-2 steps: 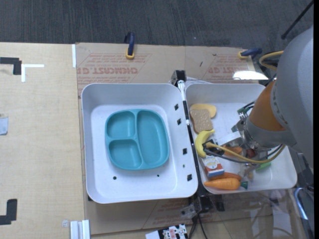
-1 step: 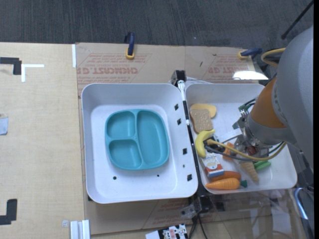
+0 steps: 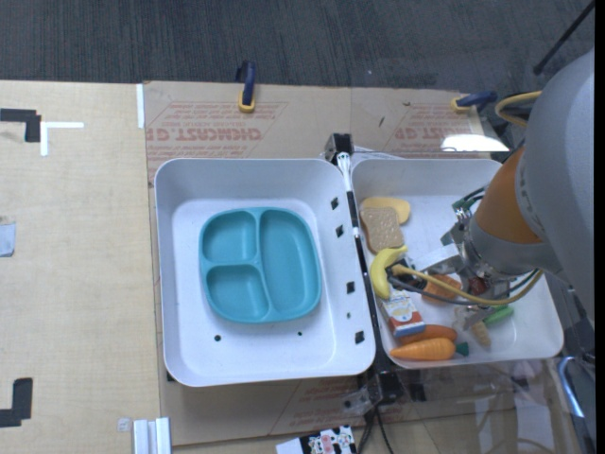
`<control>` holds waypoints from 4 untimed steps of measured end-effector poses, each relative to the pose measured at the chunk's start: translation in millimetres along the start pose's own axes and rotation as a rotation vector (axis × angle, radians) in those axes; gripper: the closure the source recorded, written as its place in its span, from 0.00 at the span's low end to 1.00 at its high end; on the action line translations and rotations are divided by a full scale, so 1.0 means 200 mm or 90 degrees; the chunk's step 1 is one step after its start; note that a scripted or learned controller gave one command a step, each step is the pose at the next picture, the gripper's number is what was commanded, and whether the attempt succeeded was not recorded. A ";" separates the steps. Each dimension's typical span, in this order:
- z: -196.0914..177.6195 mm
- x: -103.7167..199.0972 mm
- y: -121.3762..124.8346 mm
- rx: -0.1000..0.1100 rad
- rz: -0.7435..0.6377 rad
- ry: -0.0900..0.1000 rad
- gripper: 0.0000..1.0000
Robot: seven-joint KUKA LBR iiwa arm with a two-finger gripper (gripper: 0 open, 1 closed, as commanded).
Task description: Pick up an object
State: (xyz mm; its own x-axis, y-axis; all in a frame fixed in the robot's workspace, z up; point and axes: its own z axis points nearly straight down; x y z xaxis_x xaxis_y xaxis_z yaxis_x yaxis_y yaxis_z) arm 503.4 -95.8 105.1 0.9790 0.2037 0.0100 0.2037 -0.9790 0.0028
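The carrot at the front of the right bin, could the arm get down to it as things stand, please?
Probably yes: the carrot lies uncovered at the right bin's front edge, with a small carton close behind it, and the gripper is nearby.

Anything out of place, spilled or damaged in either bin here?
Nothing stands out. The blue divided plate lies flat in the left bin; the toast, banana and carrot sit loosely piled in the right bin, inside its walls.

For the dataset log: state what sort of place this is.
Probably a robot lab's pick-test bench: two white bins on cardboard, toy food like a banana and carrot, a teal divided plate.
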 end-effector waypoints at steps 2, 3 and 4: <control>0.08 0.57 0.11 0.003 -0.018 -0.009 0.00; 0.08 0.46 0.08 0.005 -0.003 -0.011 0.00; 0.03 0.46 0.08 0.006 -0.008 -0.013 1.00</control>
State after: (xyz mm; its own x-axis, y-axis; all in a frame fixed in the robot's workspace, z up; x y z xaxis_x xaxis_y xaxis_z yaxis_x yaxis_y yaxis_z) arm 597.3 -92.2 99.9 0.9762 0.2167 -0.0107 0.2166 -0.9762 -0.0068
